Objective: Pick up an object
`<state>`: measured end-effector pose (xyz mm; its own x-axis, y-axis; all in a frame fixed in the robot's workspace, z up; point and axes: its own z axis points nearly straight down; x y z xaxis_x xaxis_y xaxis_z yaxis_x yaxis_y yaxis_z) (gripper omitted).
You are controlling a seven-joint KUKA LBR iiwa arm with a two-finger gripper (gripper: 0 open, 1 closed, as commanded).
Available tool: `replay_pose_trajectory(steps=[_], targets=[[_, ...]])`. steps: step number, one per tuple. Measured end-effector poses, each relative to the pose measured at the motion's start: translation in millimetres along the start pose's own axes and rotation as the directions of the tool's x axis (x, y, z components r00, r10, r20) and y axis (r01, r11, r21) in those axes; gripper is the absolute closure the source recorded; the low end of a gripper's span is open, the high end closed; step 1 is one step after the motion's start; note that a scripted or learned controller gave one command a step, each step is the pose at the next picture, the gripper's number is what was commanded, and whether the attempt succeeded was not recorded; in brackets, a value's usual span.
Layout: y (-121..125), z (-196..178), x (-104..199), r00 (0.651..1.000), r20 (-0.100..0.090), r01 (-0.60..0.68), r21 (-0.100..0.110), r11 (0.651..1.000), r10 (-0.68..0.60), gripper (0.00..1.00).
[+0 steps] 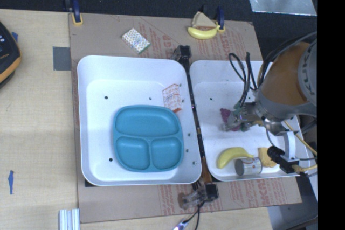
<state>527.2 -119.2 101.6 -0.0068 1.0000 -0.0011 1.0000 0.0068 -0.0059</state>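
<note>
Where the cardboard sheet [161, 35] covers the bench, the two white bins sit side by side, their inner rims almost touching along a dark seam. I see the left bin [89, 116] as the wider one, with open white floor along its far and left sides; a blue divided tray [148, 137] lies toward its near right corner, and a small red-and-white packet [172, 97] rests just beyond the tray by the right wall. My arm [285, 83] comes in over the right bin [215, 75], whose far left corner is bare floor. My gripper [240, 118] hangs low over the middle of that bin, right at a small purple object [226, 115]; whether my fingers are apart or closed I cannot tell. Nearer the front rim lie a yellow banana [232, 156] and, touching its right end, a grey can [248, 167] on its side. Outside the bins, a second banana [202, 32] and a patterned packet [135, 39] lie on the cardboard's far edge.
</note>
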Motion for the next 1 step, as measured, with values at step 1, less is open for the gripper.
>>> replay_pose_trajectory(steps=[1], targets=[[21.2, -90.7, 59.9, 1.0, -0.002, -0.002, -0.003, 1.0, 0.002, 1.0]])
